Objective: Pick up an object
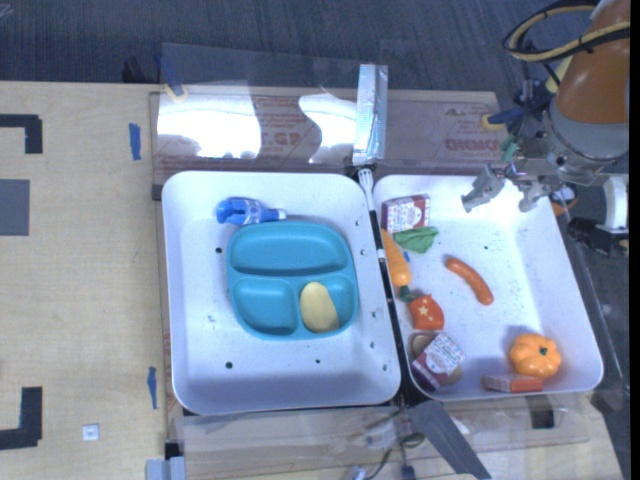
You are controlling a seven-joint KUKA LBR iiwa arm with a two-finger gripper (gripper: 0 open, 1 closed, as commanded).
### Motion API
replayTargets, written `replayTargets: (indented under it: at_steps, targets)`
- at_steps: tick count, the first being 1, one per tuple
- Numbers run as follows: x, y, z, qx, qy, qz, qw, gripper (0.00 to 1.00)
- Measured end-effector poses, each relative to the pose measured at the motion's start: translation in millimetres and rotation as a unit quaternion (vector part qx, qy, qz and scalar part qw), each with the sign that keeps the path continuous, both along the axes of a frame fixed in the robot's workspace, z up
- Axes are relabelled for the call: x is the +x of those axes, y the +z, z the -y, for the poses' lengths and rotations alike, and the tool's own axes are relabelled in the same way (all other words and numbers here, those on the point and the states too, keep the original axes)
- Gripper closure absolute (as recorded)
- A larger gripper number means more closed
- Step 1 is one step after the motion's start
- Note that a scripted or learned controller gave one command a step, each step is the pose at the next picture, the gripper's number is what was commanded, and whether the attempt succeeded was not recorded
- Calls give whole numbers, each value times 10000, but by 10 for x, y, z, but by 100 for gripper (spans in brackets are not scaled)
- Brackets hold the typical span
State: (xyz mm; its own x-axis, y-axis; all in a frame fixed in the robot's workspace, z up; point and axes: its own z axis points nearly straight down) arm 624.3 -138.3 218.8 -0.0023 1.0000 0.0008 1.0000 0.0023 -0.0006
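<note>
Gripper (505, 190) — we log it at the right bin's (575, 298) far edge, fingers spread, nothing between them. Nearest candidate: one orange sausage (469, 279), lying below the gripper and slightly left in the camera view, long axis diagonal. We also count one pumpkin (533, 354), one carrot (396, 263), one tomato (426, 312), two packets — left bin (185, 298): one blue tray (290, 276), one lemon (319, 306)
</note>
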Motion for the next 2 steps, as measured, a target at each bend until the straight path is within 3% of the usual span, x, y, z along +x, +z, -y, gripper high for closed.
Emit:
replayTargets:
  at_steps: [1,2]
  targets:
    - [-448,-1024,108,5,188,-44,9998,0]
    - [-692,24,14,-15,511,59,9987,0]
